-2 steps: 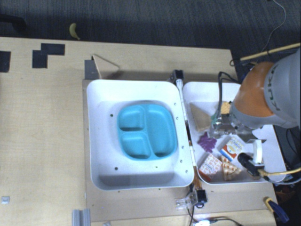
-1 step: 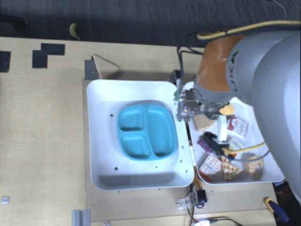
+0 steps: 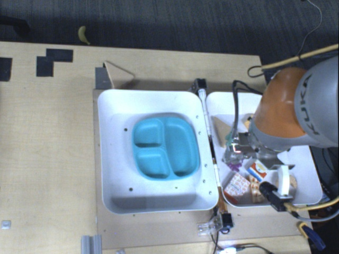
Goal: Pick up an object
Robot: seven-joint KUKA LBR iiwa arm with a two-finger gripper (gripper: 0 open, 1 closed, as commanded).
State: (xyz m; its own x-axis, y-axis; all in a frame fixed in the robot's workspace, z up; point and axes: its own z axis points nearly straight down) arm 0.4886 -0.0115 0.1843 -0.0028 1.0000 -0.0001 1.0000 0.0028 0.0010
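Tan wooden bench (image 3: 47, 142), dark carpet floor (image 3: 159, 9) behind, blue divided tray (image 3: 165, 147) in left bin (image 3: 114, 157), gripper (image 3: 237, 151) low over cluttered right bin (image 3: 222, 107), finger state indeterminable.

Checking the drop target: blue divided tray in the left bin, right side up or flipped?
Right side up. The blue tray lies flat in the left bin with its three compartments facing up; nothing visible inside them.

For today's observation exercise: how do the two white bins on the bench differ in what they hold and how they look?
The left bin holds a single blue divided tray, lying flat; the right bin holds a jumble of small packaged items. The left bin is seen whole from above; the right bin is partly covered by the arm, which reaches over it. Both are shallow, white, and sit side by side.
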